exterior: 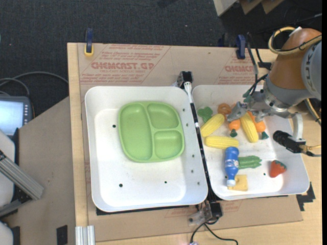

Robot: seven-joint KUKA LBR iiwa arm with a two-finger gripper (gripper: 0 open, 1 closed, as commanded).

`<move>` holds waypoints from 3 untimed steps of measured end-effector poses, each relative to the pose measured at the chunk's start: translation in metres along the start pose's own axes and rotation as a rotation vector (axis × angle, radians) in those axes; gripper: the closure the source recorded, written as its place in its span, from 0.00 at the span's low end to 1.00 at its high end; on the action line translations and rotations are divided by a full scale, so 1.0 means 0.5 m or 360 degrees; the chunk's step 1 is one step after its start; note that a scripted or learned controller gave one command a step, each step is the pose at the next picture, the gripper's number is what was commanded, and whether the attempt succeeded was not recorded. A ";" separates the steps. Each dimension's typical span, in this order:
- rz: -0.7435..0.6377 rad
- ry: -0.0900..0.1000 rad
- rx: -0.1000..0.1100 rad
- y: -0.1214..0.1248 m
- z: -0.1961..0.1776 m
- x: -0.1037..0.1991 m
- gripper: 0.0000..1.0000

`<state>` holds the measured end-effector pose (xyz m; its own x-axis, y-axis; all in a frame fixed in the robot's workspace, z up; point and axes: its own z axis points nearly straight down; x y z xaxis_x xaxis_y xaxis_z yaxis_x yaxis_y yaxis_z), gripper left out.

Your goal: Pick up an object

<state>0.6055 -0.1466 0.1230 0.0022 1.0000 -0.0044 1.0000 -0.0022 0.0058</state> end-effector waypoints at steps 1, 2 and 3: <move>-0.0005 0.0010 0.0019 0.001 0.082 0.022 0.00; -0.0001 0.0007 0.0011 0.003 0.056 0.020 1.00; -0.0012 0.0014 0.0013 -0.129 -0.134 0.159 1.00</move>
